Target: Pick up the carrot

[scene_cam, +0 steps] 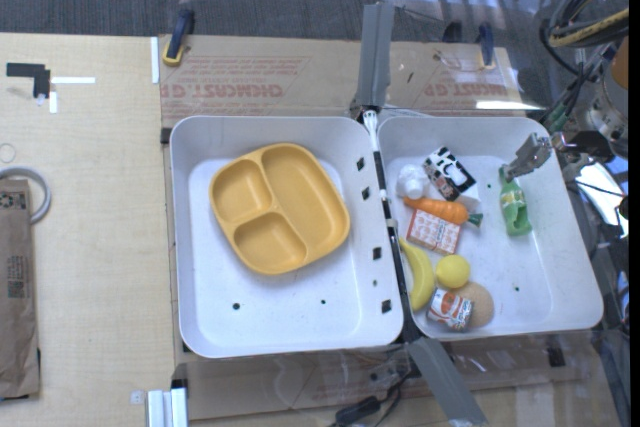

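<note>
Bench (80, 215): two white bins. Left bin (290, 325): yellow divided plate (278, 207). Right bin (560, 285): carrot (437, 210) near its left wall, atop a carton. Claw (530, 155), whether parted or clenched I cannot tell, near the far right corner. Step: approach; next, cross left, descend.

Robot arm enters from the right edge, approx. upper-mid height. Its gripper (528, 156) angles down and left, low at the frame's right side; finger state unclear.
</note>
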Motion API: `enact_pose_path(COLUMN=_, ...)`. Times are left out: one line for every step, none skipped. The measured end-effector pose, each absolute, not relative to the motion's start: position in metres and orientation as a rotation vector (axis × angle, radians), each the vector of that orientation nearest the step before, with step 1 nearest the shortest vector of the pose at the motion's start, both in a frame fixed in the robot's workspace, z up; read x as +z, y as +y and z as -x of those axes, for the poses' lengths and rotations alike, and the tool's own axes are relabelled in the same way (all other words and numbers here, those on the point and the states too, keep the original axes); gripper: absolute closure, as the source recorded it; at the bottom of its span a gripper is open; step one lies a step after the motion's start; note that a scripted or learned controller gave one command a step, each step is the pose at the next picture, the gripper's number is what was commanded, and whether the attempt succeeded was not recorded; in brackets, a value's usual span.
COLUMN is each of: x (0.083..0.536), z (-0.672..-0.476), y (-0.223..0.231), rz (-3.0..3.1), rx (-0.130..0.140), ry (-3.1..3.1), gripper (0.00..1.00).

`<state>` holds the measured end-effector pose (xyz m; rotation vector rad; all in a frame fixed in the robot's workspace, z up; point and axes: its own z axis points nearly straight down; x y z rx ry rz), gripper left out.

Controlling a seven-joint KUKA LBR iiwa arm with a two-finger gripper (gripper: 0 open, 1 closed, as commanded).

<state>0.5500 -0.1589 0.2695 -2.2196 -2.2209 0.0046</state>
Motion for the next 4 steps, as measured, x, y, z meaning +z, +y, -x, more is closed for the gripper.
enact_pose_path(x=0.156, z=-0.524, y=-0.148, rz=2.323, rx=0.004, ry=-2.112, gripper=0.00)
enact_pose_path(x=0.158, z=-0.572, y=-0.121, rz=2.060, rx=0.002, ry=-2.373, gripper=0.00)
enact_pose_path(x=0.096, z=-0.531, y=-0.113, rz=2.061, rx=-0.005, ry=-2.377, gripper=0.00)
enact_pose_path(x=0.191, z=-0.573, y=-0.080, rz=2.038, rx=0.003, ry=-2.391, gripper=0.00)
